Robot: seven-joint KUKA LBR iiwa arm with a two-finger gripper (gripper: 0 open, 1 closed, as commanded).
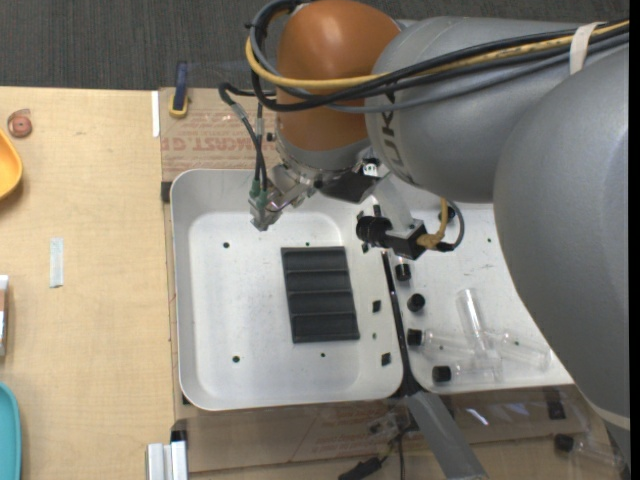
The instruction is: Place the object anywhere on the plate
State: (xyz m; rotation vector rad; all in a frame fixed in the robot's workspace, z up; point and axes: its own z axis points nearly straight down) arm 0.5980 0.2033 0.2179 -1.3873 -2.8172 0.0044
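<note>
A black ribbed rectangular plate (320, 293) lies flat in the middle of the left white bin (205, 298). My gripper (265, 208) hangs over that bin's far part, just above and left of the plate's far-left corner, under the orange wrist band (330, 58). Its tip is small and dark with a green spot, and nothing can be made out in it. Clear plastic tube-like pieces (480, 343) lie in the right bin (500, 258), with a few small black parts (415, 303) near the divider.
The grey arm covers the far right of the view and much of the right bin. A wooden bench top (80, 268) stretches to the left, with an orange item (8, 168) and a teal item (8, 433) at its edge.
</note>
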